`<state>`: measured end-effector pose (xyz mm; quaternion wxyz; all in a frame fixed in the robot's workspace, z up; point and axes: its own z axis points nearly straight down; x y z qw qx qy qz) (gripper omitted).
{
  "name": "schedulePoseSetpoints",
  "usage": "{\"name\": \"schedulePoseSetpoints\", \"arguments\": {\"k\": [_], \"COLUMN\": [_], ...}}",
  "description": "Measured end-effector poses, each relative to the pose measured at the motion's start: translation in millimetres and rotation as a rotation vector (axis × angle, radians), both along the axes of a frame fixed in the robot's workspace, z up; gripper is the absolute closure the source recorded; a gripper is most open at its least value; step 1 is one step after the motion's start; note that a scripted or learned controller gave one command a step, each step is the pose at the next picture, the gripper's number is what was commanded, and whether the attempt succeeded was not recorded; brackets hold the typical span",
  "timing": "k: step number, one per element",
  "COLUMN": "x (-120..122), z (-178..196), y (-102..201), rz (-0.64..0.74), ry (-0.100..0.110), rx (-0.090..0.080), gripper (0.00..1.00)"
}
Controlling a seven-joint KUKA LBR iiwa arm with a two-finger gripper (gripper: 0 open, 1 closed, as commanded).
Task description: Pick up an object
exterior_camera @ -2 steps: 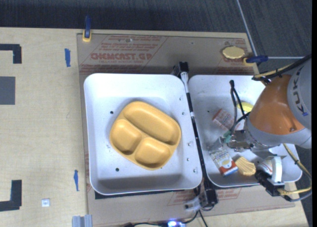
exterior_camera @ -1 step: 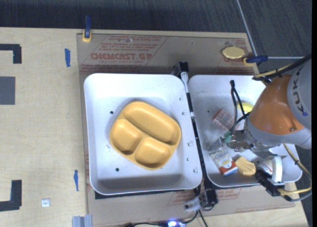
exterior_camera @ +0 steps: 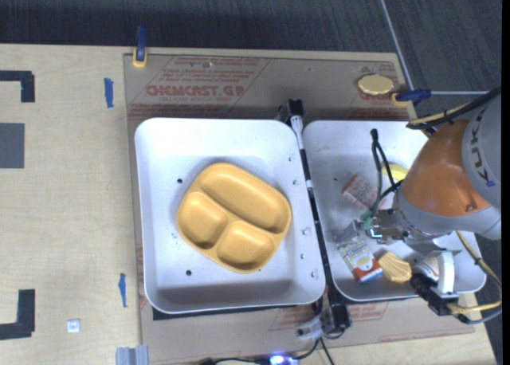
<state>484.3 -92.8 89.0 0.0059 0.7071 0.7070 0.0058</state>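
1. Since the task names no particular object, start from what lies where: the left bin (exterior_camera: pixel 151 196) holds one big yellow divided tray (exterior_camera: pixel 233 216), face down, near its centre.
2. In the right bin (exterior_camera: pixel 335 136), small items cluster twd the near edge: a red-white packet (exterior_camera: pixel 358 189), a crumpled wrapper (exterior_camera: pixel 351 234), a small carton (exterior_camera: pixel 360 262) by the near-left corner, a tan biscuit-like piece (exterior_camera: pixel 395 268).
3. The gripper (exterior_camera: pixel 381 224) sits low over that cluster, under the orange wrist; jaw state can't be told, nothing visibly held.
4. To do it well: pick one isolated item, prob. the tan piece, centre over it, descend straight, avoid the bin wall & neighbours, close firmly, lift slow.
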Motion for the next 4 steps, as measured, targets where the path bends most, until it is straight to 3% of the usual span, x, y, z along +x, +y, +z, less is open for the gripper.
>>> {"name": "schedulePoseSetpoints", "arguments": {"k": [4], "x": [-0.1], "z": [-0.1], "y": [0.7], "rz": [-0.001], "ry": [0.0], "rx": [-0.001], "gripper": [0.0]}}
